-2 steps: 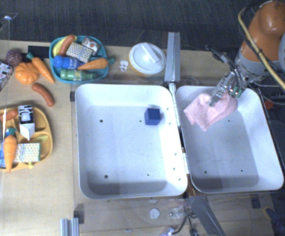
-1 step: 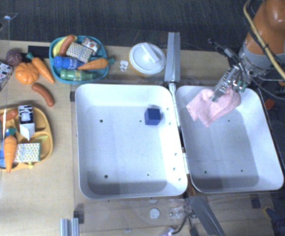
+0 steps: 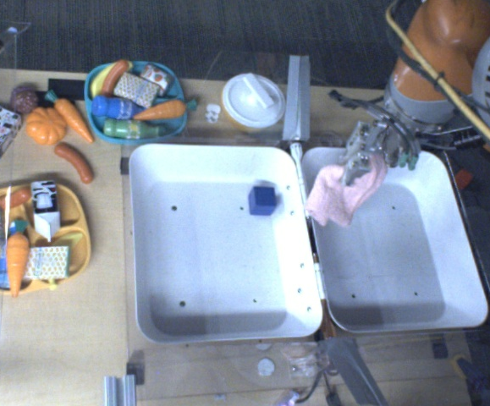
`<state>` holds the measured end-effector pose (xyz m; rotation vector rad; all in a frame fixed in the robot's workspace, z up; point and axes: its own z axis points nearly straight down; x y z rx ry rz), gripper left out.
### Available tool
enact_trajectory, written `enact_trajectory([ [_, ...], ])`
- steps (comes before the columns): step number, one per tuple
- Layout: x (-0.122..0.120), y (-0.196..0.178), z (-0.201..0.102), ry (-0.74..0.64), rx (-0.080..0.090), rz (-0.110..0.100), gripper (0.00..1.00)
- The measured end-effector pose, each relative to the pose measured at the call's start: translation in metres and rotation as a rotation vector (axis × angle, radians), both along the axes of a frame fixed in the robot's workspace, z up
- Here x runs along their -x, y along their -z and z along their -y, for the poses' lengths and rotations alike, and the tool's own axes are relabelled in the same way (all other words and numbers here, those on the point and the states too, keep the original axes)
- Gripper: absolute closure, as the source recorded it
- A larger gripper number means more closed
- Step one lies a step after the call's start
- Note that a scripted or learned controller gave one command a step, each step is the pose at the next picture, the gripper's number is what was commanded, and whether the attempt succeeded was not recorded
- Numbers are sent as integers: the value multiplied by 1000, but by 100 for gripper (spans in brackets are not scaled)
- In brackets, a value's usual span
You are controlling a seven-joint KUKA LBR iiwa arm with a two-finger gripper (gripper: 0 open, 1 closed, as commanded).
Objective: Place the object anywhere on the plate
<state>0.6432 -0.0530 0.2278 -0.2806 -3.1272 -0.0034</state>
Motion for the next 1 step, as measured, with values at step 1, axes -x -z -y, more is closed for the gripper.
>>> enact_trajectory([
  [1, 7, -3, -55, -174, -1, 0, 100],
])
